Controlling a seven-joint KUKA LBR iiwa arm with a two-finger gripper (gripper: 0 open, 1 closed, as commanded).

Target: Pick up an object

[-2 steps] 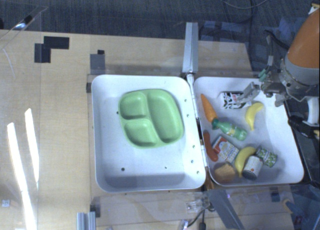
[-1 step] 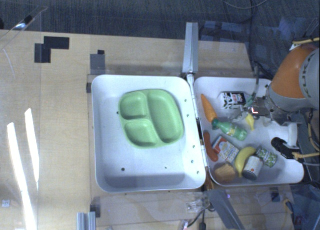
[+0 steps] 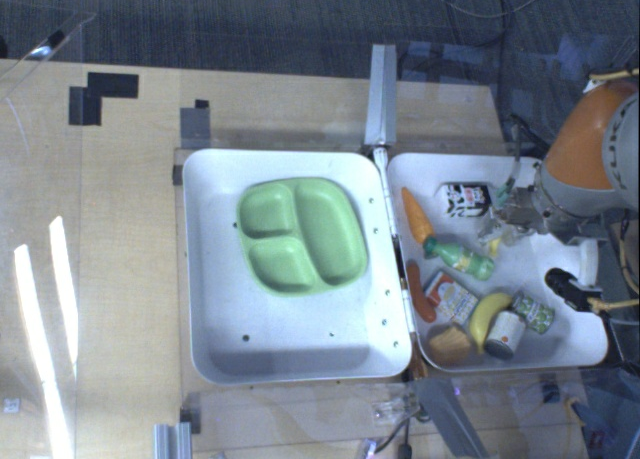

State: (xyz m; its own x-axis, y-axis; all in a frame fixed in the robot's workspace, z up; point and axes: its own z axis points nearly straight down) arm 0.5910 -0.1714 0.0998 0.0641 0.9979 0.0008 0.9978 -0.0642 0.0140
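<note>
The right bin (image 3: 590,352) holds a jumble of small items. An orange carrot (image 3: 415,215) lies along its left wall, with a black-and-white can (image 3: 465,199) at the back. A green bottle (image 3: 462,258) lies on its side in the middle. Toward the front are a banana (image 3: 487,315), a brown bread piece (image 3: 450,344), a red-and-white can (image 3: 504,334), a green can (image 3: 534,313) and a printed packet (image 3: 452,297). My gripper (image 3: 502,225) hangs low over the bin's back right part, just right of the black-and-white can and above the bottle's right end.
The left bin (image 3: 215,337) carries a green divided plate (image 3: 300,234). A metal post (image 3: 380,97) stands behind the seam between the bins. The arm's grey body with its orange band (image 3: 585,147) overhangs the right bin's right side. Cables lie on the dark floor behind.
</note>
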